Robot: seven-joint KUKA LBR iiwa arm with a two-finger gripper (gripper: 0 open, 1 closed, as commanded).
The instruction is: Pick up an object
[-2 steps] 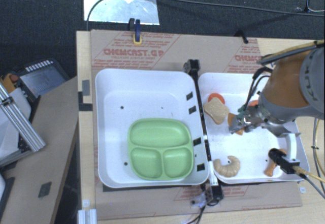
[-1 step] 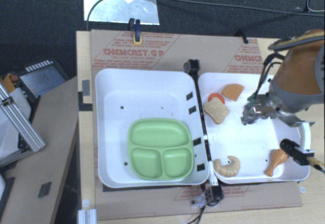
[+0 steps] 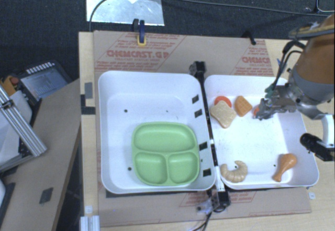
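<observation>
The right bin (image 3: 261, 143) holds several toy foods. A tan bread slice (image 3: 223, 115) lies at its upper left, with a red-orange round piece (image 3: 223, 101) just behind it and an orange wedge (image 3: 243, 105) to its right. A curled beige shrimp (image 3: 235, 172) lies near the front wall, and a brown drumstick (image 3: 284, 166) lies at the front right. My gripper (image 3: 263, 110) hangs low over the upper right of this bin, right of the orange wedge. A small red-orange thing (image 3: 256, 111) peeks out at its left side.
The left bin (image 3: 118, 94) holds a green three-compartment plate (image 3: 165, 153). A black clip (image 3: 199, 69) sits at the top of the wall between the bins. Cardboard (image 3: 172, 52) lies under both bins, with cables crossing the dark floor behind.
</observation>
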